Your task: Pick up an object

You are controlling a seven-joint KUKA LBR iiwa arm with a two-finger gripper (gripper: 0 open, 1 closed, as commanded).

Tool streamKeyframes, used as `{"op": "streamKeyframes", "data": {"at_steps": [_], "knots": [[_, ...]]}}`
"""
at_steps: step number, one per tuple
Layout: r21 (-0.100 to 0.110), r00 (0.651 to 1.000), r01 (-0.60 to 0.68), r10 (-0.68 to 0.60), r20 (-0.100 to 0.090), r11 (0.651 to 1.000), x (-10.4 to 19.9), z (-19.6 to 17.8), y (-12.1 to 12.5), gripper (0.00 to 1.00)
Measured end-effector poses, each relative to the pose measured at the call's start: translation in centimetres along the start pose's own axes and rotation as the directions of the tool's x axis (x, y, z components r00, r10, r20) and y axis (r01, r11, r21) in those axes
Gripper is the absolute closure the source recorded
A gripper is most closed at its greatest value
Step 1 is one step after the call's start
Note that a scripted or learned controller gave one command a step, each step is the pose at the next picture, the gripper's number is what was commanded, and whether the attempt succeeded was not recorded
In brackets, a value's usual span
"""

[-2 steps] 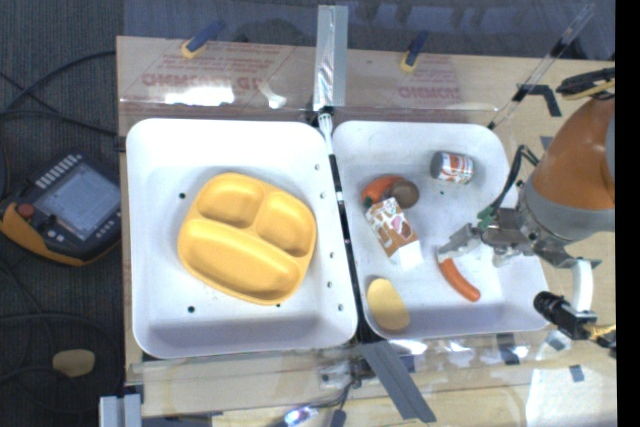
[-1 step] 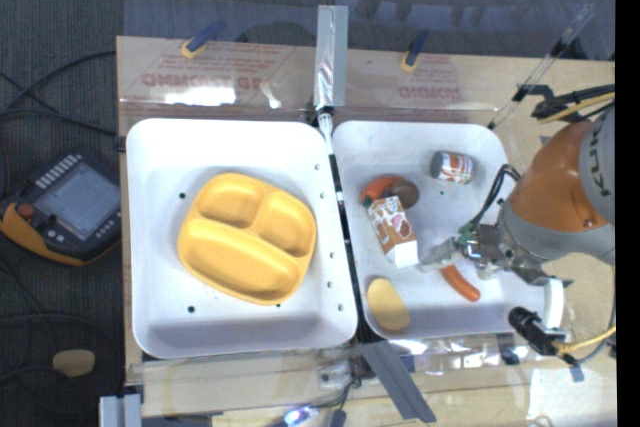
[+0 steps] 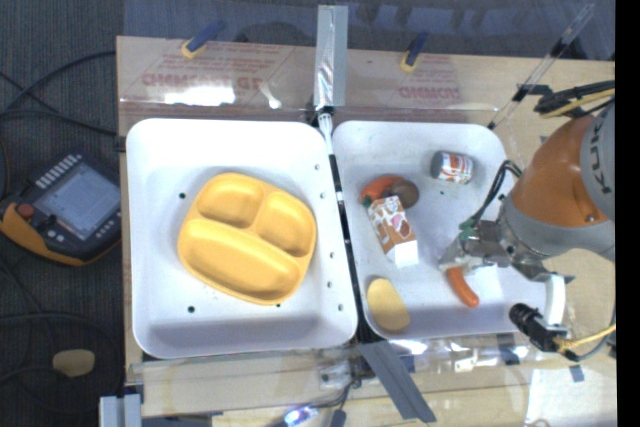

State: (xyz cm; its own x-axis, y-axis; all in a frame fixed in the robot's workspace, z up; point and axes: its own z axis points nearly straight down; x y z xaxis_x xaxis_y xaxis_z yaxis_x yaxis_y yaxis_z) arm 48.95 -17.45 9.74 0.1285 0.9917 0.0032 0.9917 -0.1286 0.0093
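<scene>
Camera view: pincer [image 3: 470, 253] nr bin [image 3: 420, 131] edge.

Glossy yellow plastic tray [image 3: 248, 237] in smooth white plastic bin [image 3: 160, 155]; wooden bench [image 3: 560, 80].

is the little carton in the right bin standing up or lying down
Lying down: the carton rests on its side on the right bin floor, its long printed face up.

Tray [image 3: 248, 237] in left bin [image 3: 150, 245]; carton [image 3: 392, 227], can [image 3: 453, 167] in right bin [image 3: 425, 137].
</scene>
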Motion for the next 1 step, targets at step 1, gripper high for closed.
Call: {"op": "streamKeyframes", "data": {"at_steps": [1], "knots": [[0.017, 0.998, -0.063, 0.063, 0.005, 0.998, 9.82, -8.21, 0.83, 1.0]]}}
